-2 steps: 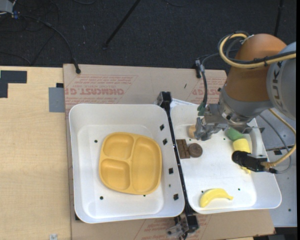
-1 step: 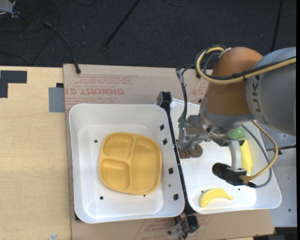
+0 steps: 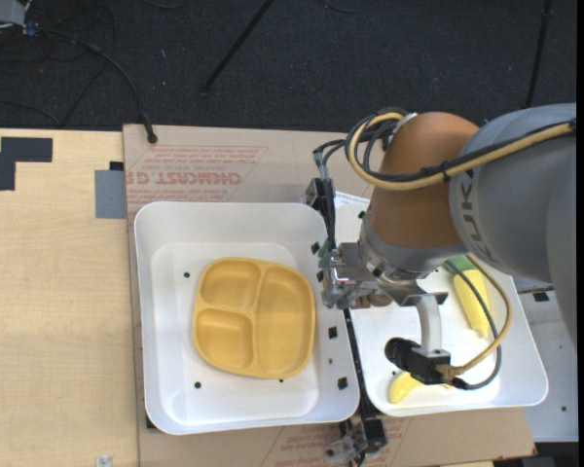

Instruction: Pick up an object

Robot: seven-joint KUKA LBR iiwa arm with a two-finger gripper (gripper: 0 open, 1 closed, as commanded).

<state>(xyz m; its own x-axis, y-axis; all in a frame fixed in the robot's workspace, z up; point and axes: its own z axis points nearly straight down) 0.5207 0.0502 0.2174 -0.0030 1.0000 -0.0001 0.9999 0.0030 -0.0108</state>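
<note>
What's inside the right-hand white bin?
A long yellow banana-shaped object and a small yellow piece near the front rim. The grey-and-orange arm covers much of the bin, hiding anything there.

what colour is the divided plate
The plate is yellow, seen in the camera view.

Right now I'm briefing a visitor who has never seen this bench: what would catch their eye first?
The yellow divided plate lying flat in the left bin stands out most against the white. Next comes the big grey arm with its orange band, reaching in from the right over the right bin, where a yellow banana lies toward its right side.
</note>
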